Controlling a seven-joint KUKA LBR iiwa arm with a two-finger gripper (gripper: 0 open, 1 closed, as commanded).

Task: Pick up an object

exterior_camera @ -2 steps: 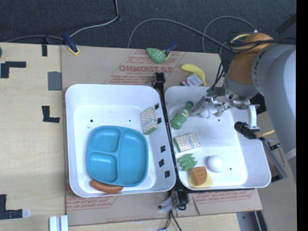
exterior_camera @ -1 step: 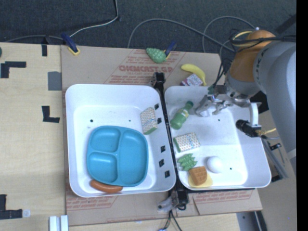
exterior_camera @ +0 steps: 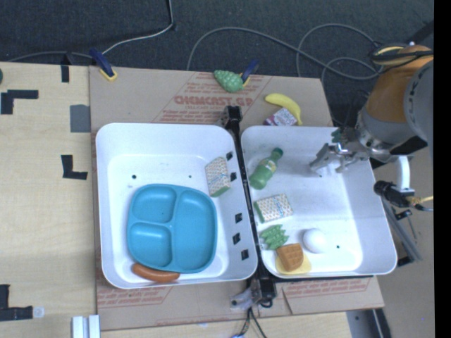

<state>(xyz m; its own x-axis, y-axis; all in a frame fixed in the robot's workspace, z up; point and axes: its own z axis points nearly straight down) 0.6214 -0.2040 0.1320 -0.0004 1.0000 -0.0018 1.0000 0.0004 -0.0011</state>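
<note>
My gripper (exterior_camera: 325, 162) hangs over the upper right part of the right bin (exterior_camera: 352, 210), with its fingers spread and nothing between them. A green bottle (exterior_camera: 264, 170) lies to its left in the same bin. Lower in that bin lie a patterned sponge block (exterior_camera: 273, 207), a green leafy toy (exterior_camera: 274, 236), an orange-brown block (exterior_camera: 290, 258) and a white egg (exterior_camera: 315, 241). The left bin (exterior_camera: 120, 146) holds a blue divided plate (exterior_camera: 172, 227), a small patterned box (exterior_camera: 218, 177) and an orange sausage (exterior_camera: 156, 274).
Behind the bins, a yellow banana (exterior_camera: 285, 105), a small packet (exterior_camera: 282, 119) and a green toy (exterior_camera: 229, 80) lie on the cardboard. Cables run across the dark floor at the back. The arm's grey and orange body (exterior_camera: 398, 104) stands at the right bin's upper right corner.
</note>
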